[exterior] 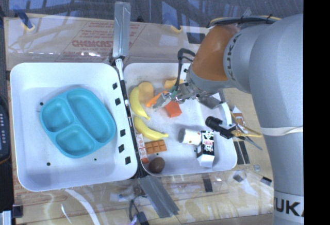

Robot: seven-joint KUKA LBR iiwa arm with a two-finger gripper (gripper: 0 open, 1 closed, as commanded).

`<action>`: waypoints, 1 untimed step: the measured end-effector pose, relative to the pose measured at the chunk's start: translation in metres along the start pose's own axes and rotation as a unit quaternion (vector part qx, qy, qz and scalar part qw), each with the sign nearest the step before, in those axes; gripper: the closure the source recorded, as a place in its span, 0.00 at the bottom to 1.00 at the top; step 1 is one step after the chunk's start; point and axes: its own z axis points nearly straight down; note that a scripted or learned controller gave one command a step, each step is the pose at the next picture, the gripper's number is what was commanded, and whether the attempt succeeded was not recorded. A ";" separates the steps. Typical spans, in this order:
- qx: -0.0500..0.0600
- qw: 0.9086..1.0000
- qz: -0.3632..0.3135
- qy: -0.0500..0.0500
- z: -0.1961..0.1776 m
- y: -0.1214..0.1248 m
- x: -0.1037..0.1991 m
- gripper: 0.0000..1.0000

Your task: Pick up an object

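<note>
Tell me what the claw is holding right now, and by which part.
Cannot be told. The claw is low in the right bin, beside the orange block and above the bananas, but no object shows in its grip.

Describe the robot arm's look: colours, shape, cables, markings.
The arm is thick, rounded and light grey, with an orange band above the wrist. A thin black cable loops beside the band. White letters "UK" show on its base.
</note>
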 end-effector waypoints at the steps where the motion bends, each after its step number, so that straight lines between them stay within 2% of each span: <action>1: 0.011 0.996 -0.090 0.007 0.010 -0.042 -0.007 0.00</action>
